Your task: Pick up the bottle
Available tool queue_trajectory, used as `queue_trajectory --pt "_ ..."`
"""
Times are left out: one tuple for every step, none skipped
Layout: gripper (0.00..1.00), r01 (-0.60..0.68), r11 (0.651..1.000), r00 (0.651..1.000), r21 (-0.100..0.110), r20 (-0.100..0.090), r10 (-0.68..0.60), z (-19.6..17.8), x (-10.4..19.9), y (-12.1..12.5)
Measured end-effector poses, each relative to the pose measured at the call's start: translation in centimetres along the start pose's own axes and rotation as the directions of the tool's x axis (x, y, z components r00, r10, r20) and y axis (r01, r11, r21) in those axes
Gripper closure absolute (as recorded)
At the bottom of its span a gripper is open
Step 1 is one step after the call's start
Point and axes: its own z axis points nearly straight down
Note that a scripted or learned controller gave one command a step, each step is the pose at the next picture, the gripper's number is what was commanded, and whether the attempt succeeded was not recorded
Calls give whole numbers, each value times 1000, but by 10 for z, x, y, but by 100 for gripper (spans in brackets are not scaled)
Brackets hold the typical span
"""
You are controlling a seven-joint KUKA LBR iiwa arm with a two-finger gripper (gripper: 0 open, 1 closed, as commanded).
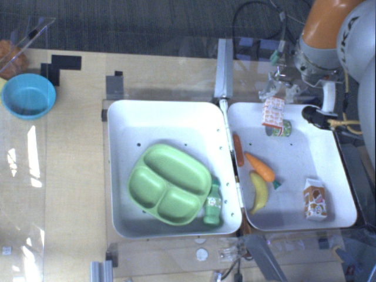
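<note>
Tool (276, 94), finger state indeterminable, above the right bin's (346, 213) 12 o'clock rim; bottle (212, 205) against the left bin's (117, 157) 4 o'clock wall, beside green plate (167, 184).

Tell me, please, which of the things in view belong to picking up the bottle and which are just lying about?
Belong to the job: green bottle in the left bin; claw over the right bin.
Just lying about: green plate, carrot, banana, carton, blue bowl.
</note>
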Motion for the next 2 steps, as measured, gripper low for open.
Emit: queue_trajectory --pt "100 -15 1000 1000 6 -1 15 64 51 -48" --pt "100 290 957 957 2 -2 -290 63 111 -46"
